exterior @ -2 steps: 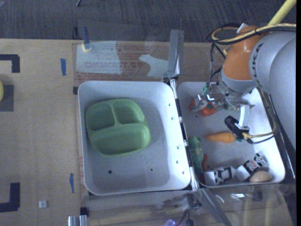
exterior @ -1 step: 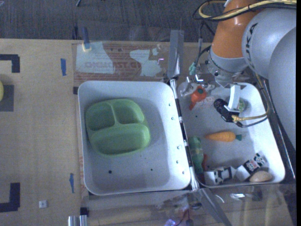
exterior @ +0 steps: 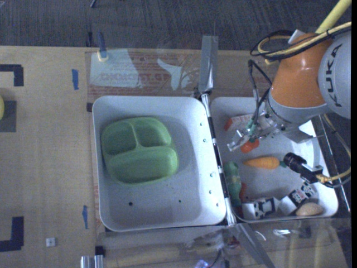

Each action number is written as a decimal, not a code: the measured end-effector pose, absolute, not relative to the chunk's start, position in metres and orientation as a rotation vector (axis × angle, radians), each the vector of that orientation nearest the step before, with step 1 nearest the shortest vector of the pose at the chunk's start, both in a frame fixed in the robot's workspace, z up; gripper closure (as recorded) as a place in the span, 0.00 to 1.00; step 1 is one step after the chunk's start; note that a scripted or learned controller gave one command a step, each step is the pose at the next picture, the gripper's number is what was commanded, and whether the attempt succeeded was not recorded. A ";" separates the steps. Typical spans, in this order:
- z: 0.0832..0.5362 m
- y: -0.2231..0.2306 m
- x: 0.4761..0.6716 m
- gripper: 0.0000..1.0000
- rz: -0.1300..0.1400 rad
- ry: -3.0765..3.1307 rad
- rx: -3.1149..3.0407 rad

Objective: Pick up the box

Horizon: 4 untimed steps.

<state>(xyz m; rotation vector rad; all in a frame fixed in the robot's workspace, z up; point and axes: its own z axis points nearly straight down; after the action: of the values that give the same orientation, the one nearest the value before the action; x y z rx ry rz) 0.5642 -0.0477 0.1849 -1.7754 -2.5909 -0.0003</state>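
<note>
Fingers (exterior: 244,140) beside box (exterior: 240,121)

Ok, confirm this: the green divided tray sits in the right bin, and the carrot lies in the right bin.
Not quite. The camera view shows the green divided tray in the left bin, not the right. The carrot does lie in the right bin.

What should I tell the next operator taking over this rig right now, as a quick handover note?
Hand: low in the right bin, near its upper left; whether it is open or shut cannot be told, and no grasp is visible.
Box: a small white and red one seems to lie just beside the hand, partly hidden.
Also in the right bin: carrot, green item by the left wall.
Left bin: green divided tray.
Done: arm is at the box.
Left: secure it and lift.
</note>
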 end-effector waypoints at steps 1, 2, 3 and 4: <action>0.252 0.021 0.620 1.00 -0.004 -2.821 -1.395; 0.237 -0.071 0.610 1.00 0.000 -2.832 -1.363; 0.185 -0.073 0.626 1.00 -0.001 -2.853 -1.319; 0.197 -0.073 0.628 1.00 -0.006 -2.860 -1.322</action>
<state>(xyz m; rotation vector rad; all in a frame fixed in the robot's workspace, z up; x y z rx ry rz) 0.6278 -0.0731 0.1974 -1.3220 -2.8596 -0.0060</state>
